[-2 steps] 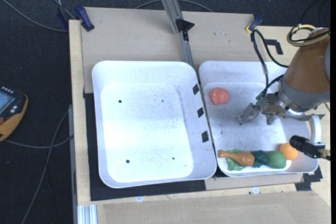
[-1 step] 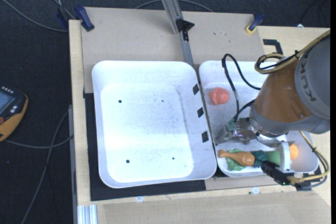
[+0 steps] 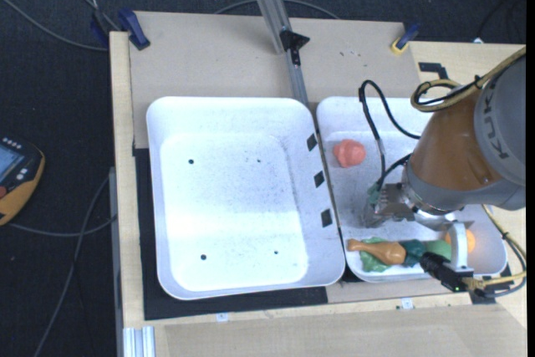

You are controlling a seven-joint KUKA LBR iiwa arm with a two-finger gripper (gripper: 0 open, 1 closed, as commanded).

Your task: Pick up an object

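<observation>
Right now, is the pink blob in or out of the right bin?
In. The pink blob lies on the right bin's floor near its far end, apart from the gripper and the items at the near end.

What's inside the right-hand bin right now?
The right bin holds a pink lump near its far end and a tan drumstick-shaped toy beside something green at its near end. The arm covers the bin's right part, so anything there is hidden.
</observation>
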